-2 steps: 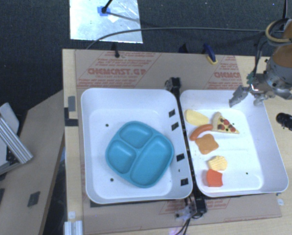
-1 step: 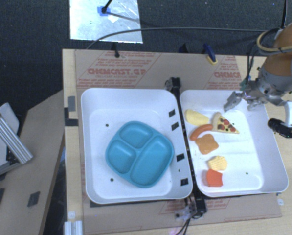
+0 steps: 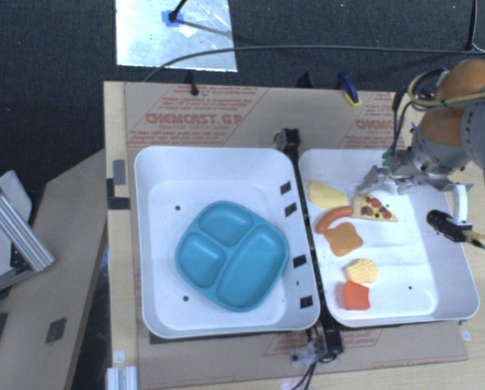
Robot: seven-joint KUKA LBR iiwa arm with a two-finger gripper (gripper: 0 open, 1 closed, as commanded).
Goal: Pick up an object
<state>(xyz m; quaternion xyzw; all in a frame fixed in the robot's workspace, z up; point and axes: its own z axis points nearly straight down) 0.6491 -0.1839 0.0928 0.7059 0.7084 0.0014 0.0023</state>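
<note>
My gripper (image 3: 395,182) hangs open over the far part of the right bin (image 3: 449,287), just behind a pizza slice (image 3: 377,209) that lies flat on the bin floor. Nothing sits between the fingers. Left of the pizza lie a pale yellow piece (image 3: 326,193) and an orange-red sausage (image 3: 333,217). Nearer the front are a brown toast-like piece (image 3: 344,238), a yellow ridged chip (image 3: 361,270) and an orange chunk (image 3: 356,296).
The left bin (image 3: 165,185) holds a blue divided plate (image 3: 232,254). A black-clipped divider (image 3: 300,218) runs between the bins. The arm (image 3: 461,104) comes in from the right above the right bin's far corner.
</note>
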